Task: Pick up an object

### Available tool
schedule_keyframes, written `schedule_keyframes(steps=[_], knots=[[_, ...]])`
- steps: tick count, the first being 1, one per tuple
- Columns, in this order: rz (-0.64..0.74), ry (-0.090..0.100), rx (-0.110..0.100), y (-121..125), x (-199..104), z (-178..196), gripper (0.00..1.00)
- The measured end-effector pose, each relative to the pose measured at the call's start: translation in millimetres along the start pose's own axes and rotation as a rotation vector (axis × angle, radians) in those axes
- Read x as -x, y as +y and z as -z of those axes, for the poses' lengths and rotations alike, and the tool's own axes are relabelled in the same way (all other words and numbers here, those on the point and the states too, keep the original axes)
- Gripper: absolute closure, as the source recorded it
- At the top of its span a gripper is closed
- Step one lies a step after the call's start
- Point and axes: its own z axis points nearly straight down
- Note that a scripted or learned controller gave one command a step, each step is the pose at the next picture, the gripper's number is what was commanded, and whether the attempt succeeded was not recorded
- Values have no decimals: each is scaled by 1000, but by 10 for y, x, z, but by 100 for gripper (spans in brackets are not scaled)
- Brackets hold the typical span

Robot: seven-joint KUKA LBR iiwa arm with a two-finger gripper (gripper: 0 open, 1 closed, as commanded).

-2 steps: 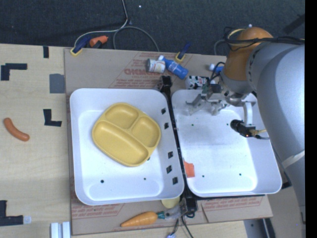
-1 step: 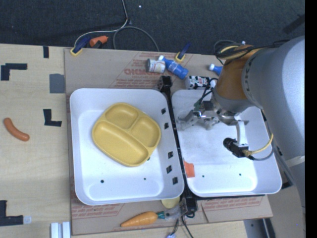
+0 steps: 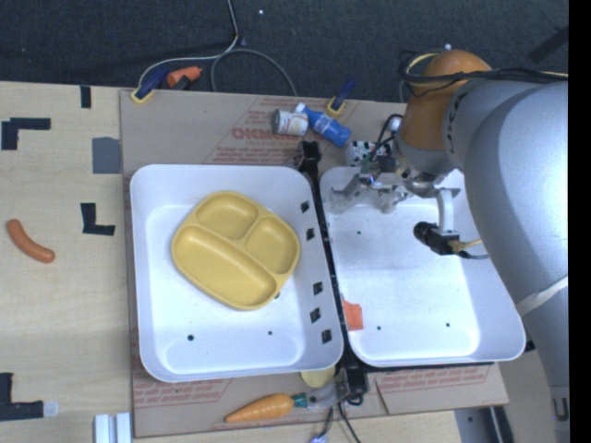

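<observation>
The grey KUKA arm (image 3: 517, 183) eats up the whole right side, orange band at the top, bent down over the far end of the right bin (image 3: 416, 340). Left bin (image 3: 152, 275) has a yellow divided plate (image 3: 236, 249) sitting flat in it, three compartments, a bit toward the far side. The gripper (image 3: 374, 190) is down low at the back left corner of the right bin, near the divider between the bins, honestly can't tell if the fingers are apart or together, too much clutter there. Small orange piece (image 3: 353, 317) lies in the right bin by its left wall. Outside the bins: a toy carrot (image 3: 260, 408) on the near cardboard edge, a blue and white bottle (image 3: 312, 124) lying behind the bins, and a toy sausage (image 3: 30, 241) way out left on the wooden bench
</observation>
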Motion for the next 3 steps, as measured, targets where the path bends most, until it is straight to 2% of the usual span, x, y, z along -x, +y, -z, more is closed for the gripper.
schedule_keyframes(steps=[1, 2, 3], knots=[[1, -2, -1, -13, -1, 108, 100], [0, -3, -1, -15, 0, 101, 0], [-2, 0, -6, -86, -115, 19, 0]])
